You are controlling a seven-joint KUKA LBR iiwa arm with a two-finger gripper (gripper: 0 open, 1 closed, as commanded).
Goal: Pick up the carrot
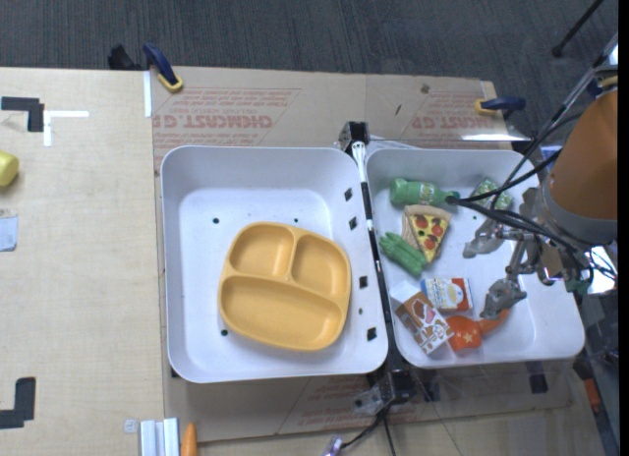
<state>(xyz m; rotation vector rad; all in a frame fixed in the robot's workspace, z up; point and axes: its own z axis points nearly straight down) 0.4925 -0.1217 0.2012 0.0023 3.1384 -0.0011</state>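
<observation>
Lying at the front of the right bin (560, 341), the carrot (472, 331) points its thin end up-right toward the jaws (503, 295), which hang just above that tip. Whether the jaws are wide or narrow I cannot tell (metal parts overlap and blur there); nothing is seen held between them.

Risks, as judged: the jaws sit over the thin end, not the thick body, so a close here could pinch the tip and let the carrot swing or slip out. The brown packet (425, 324) touches the carrot's thick end, and the orange-white carton (448, 293) lies just beside it; a descent slightly left could snag or drag either. The front wall is close, leaving little room on that side.

Farther off in the same bin: pizza slice (426, 231), green pod (403, 252), green bottle (413, 191). None blocks the approach. Left bin (187, 277) holds a yellow tray (285, 287), well apart.
</observation>
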